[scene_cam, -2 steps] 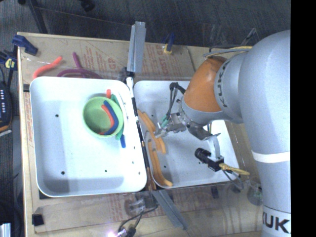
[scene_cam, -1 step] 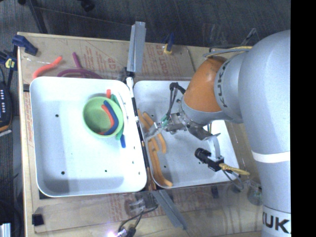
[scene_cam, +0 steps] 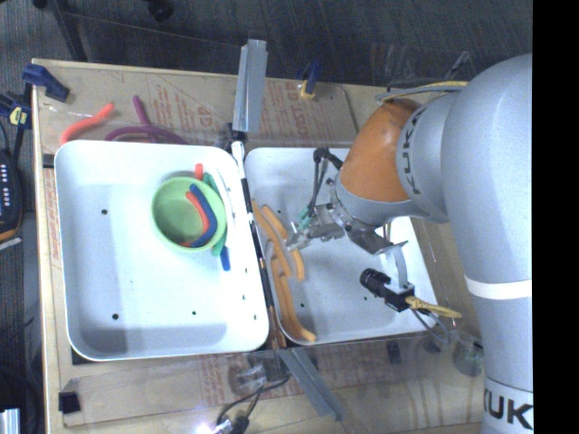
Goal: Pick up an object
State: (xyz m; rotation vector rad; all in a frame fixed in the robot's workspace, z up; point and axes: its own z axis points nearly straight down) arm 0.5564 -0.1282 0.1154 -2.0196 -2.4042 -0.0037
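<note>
Orange strips (scene_cam: 282, 260) lie along the left wall of the right bin (scene_cam: 348, 328), centre frame. The gripper (scene_cam: 312, 227) hangs just above them, presumably lined up for a grasp; finger state unclear.

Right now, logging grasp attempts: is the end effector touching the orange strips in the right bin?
Cannot tell. In the camera view the end effector overlaps the orange strips, but neither contact nor gap shows plainly.
</note>
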